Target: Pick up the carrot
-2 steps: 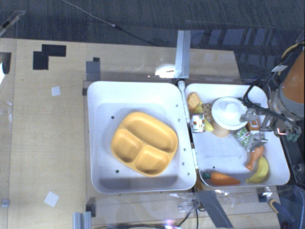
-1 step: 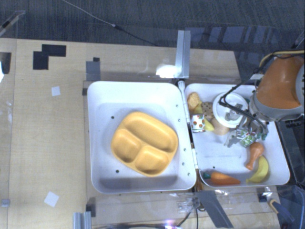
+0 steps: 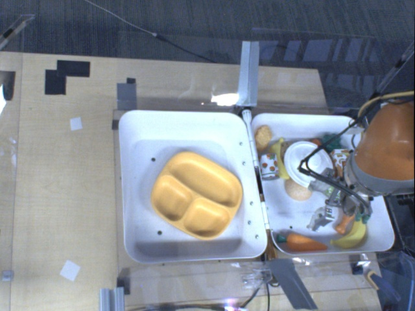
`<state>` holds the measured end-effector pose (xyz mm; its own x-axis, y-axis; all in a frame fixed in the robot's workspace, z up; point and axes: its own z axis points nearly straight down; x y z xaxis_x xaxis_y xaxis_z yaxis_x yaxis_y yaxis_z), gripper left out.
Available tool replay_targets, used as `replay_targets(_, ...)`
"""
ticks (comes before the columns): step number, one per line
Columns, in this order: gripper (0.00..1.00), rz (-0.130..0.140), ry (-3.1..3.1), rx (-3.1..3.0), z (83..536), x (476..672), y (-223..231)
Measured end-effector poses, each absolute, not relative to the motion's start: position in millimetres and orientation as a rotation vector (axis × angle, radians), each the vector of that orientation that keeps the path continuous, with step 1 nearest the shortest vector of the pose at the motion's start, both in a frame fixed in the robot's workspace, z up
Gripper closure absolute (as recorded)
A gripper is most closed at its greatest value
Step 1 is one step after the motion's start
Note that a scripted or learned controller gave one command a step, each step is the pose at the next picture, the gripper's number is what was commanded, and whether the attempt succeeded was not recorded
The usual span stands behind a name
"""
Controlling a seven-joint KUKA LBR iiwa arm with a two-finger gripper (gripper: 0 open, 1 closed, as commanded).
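The carrot (image 3: 305, 242) is orange with a green stem end and lies flat along the front wall of the right bin (image 3: 285, 203). My gripper (image 3: 327, 216) hangs low over the front right part of that bin, just above and to the right of the carrot. A small orange piece (image 3: 343, 225) sits right beside the gripper's tip; whether they touch is unclear. The arm's orange band (image 3: 389, 149) covers the bin's right side.
A yellow banana (image 3: 354, 234) lies in the right bin's front right corner. Further back are a white round dish (image 3: 303, 159), a beige bun (image 3: 299, 190), a small can (image 3: 269, 166) and a brown biscuit (image 3: 262, 135). The left bin (image 3: 136, 173) holds a yellow divided plate (image 3: 196, 194).
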<state>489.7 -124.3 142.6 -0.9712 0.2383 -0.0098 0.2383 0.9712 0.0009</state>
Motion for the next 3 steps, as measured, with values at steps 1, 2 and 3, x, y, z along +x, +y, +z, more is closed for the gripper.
replay_targets(1, 0.0, 0.003, 3.043, 0.738, 186.1, 489.8, -78.6)
replay_targets(2, 0.0, 0.004, 3.055, 0.644, 90.0, 492.8, -83.0)
replay_targets(3, 0.0, 0.007, 2.841, 1.32, 187.0, 489.8, -67.7)
